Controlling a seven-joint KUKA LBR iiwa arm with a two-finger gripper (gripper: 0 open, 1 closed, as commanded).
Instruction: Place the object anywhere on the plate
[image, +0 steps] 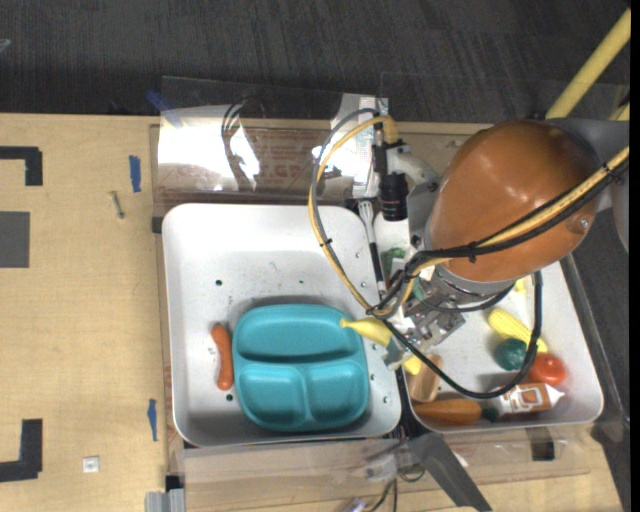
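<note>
1. Nearest the camera, along the front of the right bin (588, 385), lie a long brown sausage roll (450, 410) and a small carton (527, 399). Just behind them are a red tomato (549, 370) and a yellow corn cob (510, 325).
2. In the left bin (190, 260) sits the teal divided plate (300, 375), with nothing lying in its compartments. An orange sausage (223, 355) lies on the bin floor just beside the plate's left edge.
3. The task's thing is most likely the yellow banana (365, 329). It is at the plate's upper right corner, its pointed tip just over the rim and its other end running toward the gripper (412, 335).
4. The gripper hangs over the wall between the two bins, at the banana's right end. Cables and the wrist hide its working end, so I cannot tell whether it is open or closed, or whether it has the banana.
5. The banana looks like a light, stiff plastic toy with a smooth curved skin, so it could slip or swivel in a pinch. The thick middle, taken across its width, seems the safest hold. The tapering tip would likely squirt out.
6. Farther back, the arm's orange band (510, 195) bulks over the right bin.
</note>
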